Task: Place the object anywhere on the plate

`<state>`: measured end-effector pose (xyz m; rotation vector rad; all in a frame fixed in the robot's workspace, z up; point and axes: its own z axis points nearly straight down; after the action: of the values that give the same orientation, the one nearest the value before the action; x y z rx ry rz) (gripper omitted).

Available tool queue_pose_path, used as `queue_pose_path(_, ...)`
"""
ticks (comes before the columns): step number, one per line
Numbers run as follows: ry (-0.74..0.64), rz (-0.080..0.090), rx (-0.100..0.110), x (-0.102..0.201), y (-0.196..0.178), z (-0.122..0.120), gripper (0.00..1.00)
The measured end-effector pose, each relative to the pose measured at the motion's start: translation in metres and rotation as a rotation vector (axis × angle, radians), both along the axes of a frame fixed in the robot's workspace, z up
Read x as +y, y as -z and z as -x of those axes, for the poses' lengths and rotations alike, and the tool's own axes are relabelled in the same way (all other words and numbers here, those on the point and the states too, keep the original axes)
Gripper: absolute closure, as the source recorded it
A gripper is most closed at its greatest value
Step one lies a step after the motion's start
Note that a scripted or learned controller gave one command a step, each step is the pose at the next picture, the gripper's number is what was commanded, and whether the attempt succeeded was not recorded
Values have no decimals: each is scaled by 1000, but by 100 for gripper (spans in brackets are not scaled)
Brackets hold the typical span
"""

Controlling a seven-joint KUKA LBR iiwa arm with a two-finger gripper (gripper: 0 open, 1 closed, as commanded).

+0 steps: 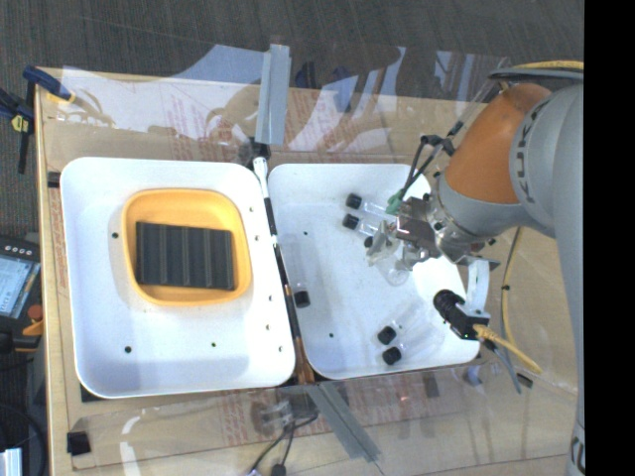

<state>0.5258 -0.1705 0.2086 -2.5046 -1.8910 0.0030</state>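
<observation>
One dark ridged block [187,256]: it lies flat in the middle of the yellow plate, with its grooves running from far to near.
Yellow plate [185,208]: it sits in the left bin, more to the far side. Its rim shows all the way round the block.
Left bin [149,360]: white and shallow. The plate rests on its floor, and bare white floor shows on the near side.
Right bin [327,256]: white too, just beside the left bin. Their edges meet down the middle.
Small black bits [353,202]: a few lie in the right bin. Two are on the far side near the hand, one is by the left edge, and two are close together on the near side.
Hand [402,241]: it is over the right bin, on its right side, well apart from the plate and the block. I cannot tell if it is open or closed. Some clear, shiny stuff is around it and I cannot tell what that is.
Arm [516,157]: grey with an orange band. It comes in from the right.
Worktop [149,117]: it carries both bins, with a clear sheet lying over it.
</observation>
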Motion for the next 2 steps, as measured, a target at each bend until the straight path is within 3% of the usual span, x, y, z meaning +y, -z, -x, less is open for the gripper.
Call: queue_pose_path(2,-297,0,-2,59,-63,-70,100)
